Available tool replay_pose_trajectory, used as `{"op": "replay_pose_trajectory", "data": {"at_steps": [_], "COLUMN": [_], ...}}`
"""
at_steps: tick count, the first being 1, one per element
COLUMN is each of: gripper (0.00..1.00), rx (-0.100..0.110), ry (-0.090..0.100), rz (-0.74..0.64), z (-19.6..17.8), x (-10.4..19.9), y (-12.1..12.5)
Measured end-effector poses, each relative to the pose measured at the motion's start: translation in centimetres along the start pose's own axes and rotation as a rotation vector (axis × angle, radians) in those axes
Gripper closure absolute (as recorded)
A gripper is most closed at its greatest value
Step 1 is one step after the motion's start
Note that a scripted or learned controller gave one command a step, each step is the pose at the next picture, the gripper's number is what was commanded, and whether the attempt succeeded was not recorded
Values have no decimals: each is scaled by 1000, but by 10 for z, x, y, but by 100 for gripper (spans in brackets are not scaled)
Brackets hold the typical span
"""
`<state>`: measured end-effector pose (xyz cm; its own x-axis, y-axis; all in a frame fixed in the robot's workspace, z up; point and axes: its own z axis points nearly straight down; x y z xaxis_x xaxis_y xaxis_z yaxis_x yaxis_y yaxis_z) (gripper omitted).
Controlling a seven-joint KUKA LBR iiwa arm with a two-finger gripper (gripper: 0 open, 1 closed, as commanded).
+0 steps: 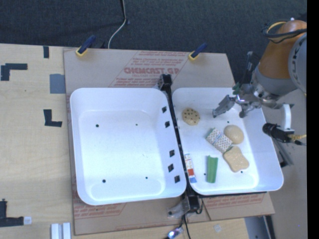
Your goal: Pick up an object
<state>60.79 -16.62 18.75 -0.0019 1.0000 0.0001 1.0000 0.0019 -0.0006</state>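
Camera view: my fingers (231, 106) hang spread apart with nothing between them, over the upper part of the right bin (269, 183). The nearest things lie below them toward the bin's middle: a tan roll (234, 134) touching a checkered packet (219, 140), its long axis slanting down to the right. A cookie (190, 116) sits off to the left, near the divider. My wrist (279, 59) reaches in from the right, tilted down over the bin's far corner. I'd judge the roll the closest pick.
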Motion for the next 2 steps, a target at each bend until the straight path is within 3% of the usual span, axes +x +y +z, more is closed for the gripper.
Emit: {"op": "replay_pose_trajectory", "data": {"at_steps": [1,2], "gripper": [0,0], "rx": [11,-7], "ry": [4,3], "rz": [3,-8], "z": [99,-2], "x": [32,121], "y": [-121,-123]}}
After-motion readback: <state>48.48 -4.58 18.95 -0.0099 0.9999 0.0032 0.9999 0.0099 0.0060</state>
